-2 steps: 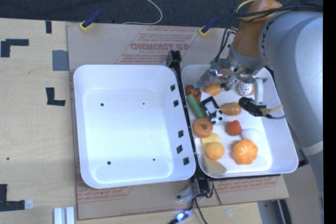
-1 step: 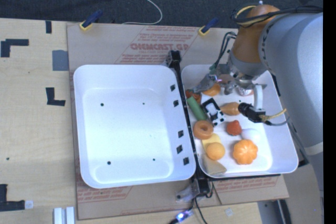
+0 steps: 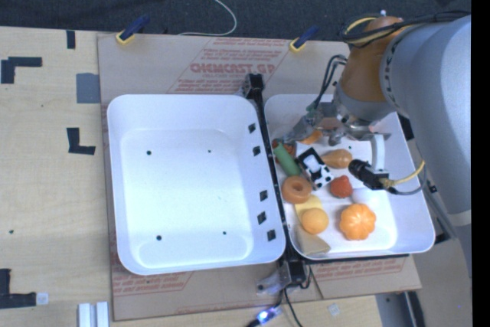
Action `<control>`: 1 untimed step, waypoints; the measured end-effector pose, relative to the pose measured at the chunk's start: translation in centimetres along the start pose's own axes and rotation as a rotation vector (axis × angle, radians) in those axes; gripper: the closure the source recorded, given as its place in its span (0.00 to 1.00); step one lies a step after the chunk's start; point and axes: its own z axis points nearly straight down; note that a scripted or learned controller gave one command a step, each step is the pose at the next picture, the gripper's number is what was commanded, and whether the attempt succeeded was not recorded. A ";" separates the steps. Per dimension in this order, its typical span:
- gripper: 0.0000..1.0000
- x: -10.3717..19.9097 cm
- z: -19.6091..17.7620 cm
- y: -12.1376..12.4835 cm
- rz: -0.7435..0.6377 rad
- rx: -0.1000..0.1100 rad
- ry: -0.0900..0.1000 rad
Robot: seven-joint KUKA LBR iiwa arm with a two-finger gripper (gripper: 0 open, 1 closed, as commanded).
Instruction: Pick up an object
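At the near edge, brown cardboard (image 3: 230,73) with red printing lay under two shallow white plastic bins with smooth walls and rounded corners. The left bin (image 3: 122,165) showed a bare glossy floor marked by a few small dark dots. The right bin (image 3: 409,237) held the toy food. Nearest sat a pale wedge (image 3: 315,243), flat and angular, touching a small round orange ball (image 3: 314,220) just behind it. Beside them to the right lay a ribbed orange pumpkin-like fruit (image 3: 357,220), squat and lobed. Farther back came a glazed brown doughnut (image 3: 296,188), ring-shaped, then a small red tomato (image 3: 341,186) and a black-and-white die-like block (image 3: 313,165). A green cylindrical vegetable (image 3: 287,159) lay along the left wall, and a tan oblong potato shape (image 3: 338,158) rested beyond the tomato. Over the far part of this bin hung the gripper (image 3: 331,130), below the orange band of the smooth grey arm (image 3: 429,80); whether its fingers were spread or pressed together I cannot tell. Blue clamps (image 3: 132,28) pinned the cardboard's far edge
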 end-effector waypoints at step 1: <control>0.00 0.2 -0.1 -1.8 0.008 -0.022 -0.005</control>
